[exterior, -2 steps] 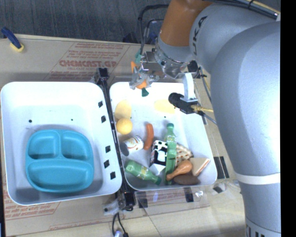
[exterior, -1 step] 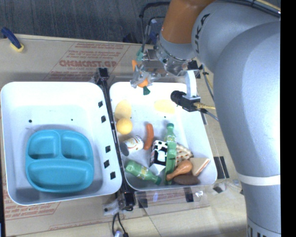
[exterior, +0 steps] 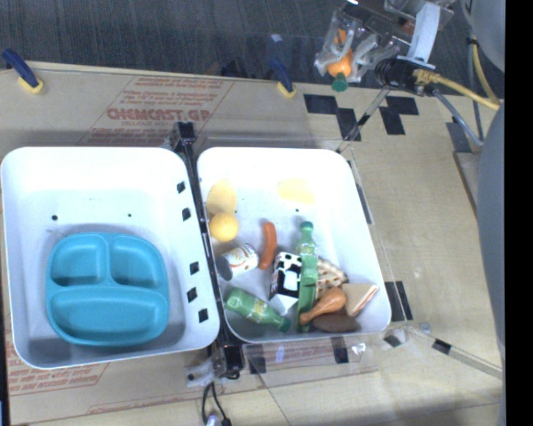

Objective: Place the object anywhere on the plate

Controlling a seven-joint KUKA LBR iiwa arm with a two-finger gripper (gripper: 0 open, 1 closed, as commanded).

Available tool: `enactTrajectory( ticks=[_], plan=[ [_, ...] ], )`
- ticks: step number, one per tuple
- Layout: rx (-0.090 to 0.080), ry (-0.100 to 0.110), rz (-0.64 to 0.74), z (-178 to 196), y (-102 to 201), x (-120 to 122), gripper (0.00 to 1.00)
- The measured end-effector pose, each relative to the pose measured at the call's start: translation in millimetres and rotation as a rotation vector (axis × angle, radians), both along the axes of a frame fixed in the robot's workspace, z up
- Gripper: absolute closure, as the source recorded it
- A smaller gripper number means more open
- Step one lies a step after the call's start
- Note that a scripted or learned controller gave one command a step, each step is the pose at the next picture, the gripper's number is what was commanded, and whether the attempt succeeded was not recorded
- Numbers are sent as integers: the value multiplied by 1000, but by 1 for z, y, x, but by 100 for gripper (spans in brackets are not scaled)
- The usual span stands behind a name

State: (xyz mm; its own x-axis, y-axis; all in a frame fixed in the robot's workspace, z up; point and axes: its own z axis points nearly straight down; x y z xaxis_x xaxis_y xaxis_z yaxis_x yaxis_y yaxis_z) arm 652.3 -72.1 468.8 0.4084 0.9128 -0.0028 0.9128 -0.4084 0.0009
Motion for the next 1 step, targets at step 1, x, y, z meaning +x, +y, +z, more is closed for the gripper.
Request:
enactTrajectory(
  ticks=[1],
  plan=[
    [1,13,-228,-37,-34,4,100]
  ],
)
